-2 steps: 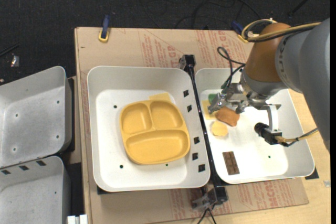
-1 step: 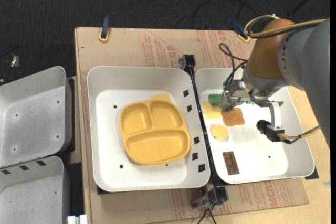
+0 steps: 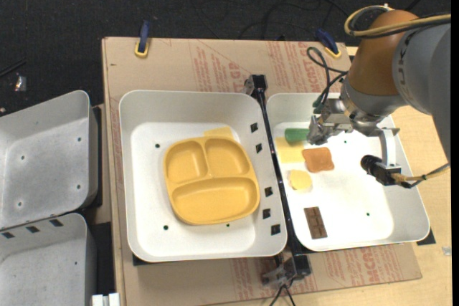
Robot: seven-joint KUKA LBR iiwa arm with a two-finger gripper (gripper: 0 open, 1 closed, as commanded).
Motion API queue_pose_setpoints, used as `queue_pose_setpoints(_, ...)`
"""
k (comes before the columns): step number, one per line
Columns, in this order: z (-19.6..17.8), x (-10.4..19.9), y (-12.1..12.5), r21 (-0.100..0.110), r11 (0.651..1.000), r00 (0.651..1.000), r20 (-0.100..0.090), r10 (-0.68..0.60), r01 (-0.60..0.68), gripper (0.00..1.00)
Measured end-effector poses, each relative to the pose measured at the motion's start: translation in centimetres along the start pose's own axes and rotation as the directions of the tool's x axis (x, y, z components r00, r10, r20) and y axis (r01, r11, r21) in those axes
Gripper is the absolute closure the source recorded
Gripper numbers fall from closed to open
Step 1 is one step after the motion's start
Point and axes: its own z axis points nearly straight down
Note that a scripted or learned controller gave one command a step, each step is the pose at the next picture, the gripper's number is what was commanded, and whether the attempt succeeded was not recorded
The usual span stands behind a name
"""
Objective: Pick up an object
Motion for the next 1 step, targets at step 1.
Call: queue_pose_setpoints(1,-6.39,0.25,0.39,-0.004,1.0,1.0,0.001,-0.002,0.002,1.0)
